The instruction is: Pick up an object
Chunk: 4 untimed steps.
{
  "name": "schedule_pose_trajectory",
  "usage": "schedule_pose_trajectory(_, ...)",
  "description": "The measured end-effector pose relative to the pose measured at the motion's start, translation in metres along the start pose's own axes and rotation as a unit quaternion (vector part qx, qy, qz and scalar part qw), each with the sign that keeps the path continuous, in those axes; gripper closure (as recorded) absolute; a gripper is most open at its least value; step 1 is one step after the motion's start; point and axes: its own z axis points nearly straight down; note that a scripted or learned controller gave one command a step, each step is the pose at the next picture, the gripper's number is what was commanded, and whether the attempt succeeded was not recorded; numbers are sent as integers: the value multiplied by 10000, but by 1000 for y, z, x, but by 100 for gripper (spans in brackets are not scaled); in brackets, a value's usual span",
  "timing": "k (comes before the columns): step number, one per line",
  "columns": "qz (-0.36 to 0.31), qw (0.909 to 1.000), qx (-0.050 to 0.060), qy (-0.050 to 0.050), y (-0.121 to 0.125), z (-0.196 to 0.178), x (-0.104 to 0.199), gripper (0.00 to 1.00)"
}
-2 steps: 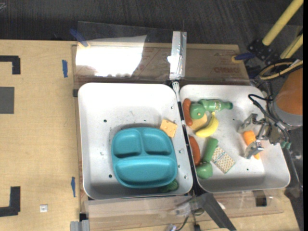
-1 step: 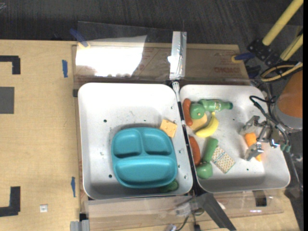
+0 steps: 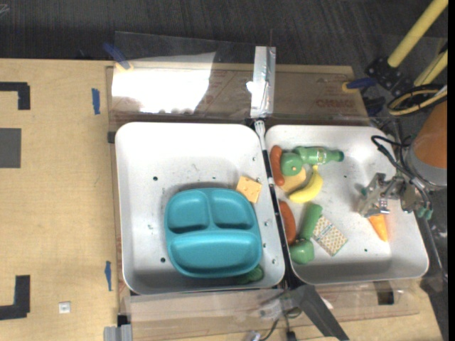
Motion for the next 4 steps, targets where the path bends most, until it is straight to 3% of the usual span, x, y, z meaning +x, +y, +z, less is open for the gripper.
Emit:
schedule_pose_trajectory(1,-1223,9925,-12,52,1,-136,-22,100)
schedule_pose_trajectory(2,-2466,9691,-40,73,15,-157,-90,100)
schedule_pose_trajectory(3,-3141,9494,-46,63,39,-180,-115,100)
schedule_pose_trajectory(4,-3129,9498,-45,2,40,-194,-118,100)
